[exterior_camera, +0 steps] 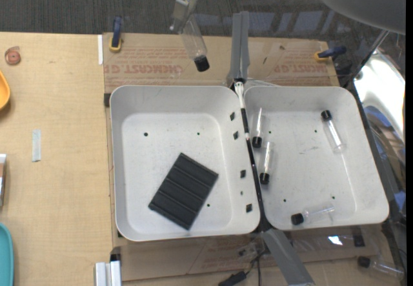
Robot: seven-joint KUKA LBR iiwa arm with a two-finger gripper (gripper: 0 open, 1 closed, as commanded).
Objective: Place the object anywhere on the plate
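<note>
A dark ribbed rectangular plate (184, 190) lies tilted on the floor of the left bin (129, 149), toward its front. My gripper (183, 15) hangs high above the bench behind the left bin's far rim. It is shut on a clear tube with a black cap (194, 46). The tube hangs slanted from the fingers with its cap end down, over the cardboard beyond the bin. The tube is well behind the plate and far above it.
The right bin (361, 149) holds several more clear tubes with black caps: two by the left wall (258, 133) (264, 163), one at the back right (332, 131), one at the front (312, 215). A grey divider post (240, 46) stands between the bins.
</note>
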